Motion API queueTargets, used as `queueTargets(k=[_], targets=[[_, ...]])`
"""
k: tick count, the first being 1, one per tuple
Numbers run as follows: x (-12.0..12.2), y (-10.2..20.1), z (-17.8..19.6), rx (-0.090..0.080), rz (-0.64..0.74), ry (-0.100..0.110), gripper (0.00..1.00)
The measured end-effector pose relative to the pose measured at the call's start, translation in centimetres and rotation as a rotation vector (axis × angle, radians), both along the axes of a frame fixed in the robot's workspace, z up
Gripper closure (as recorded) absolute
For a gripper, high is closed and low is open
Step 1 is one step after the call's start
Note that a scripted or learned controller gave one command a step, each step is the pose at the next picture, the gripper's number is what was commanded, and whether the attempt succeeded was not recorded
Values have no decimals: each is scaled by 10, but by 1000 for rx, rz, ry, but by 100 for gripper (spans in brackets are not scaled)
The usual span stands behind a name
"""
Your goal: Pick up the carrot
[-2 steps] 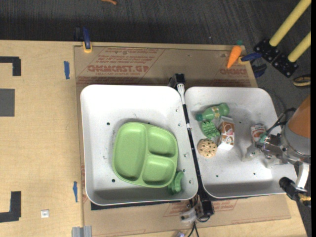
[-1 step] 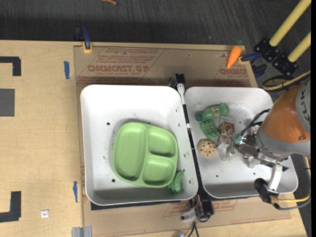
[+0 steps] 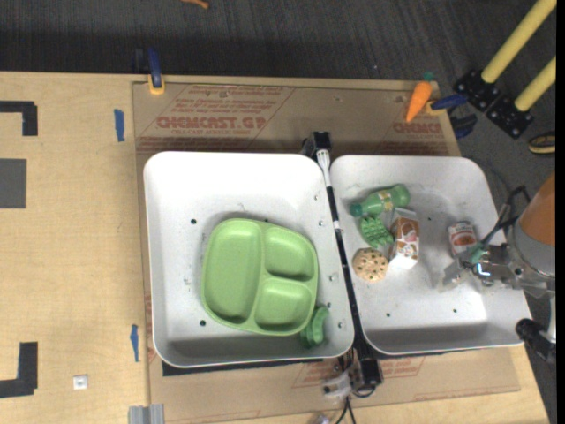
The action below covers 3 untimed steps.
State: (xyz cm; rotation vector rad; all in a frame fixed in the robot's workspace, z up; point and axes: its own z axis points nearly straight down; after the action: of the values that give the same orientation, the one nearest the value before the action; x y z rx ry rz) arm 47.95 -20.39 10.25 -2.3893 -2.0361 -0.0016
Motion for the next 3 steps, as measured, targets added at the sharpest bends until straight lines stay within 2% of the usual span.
queueTargets(k=[1, 2, 3], targets=[[1, 61, -12, -5, -515, -5, 0], [4, -1, -13, 28, -376, 8, 0], [4, 78, -13, -5, -546, -16, 0]])
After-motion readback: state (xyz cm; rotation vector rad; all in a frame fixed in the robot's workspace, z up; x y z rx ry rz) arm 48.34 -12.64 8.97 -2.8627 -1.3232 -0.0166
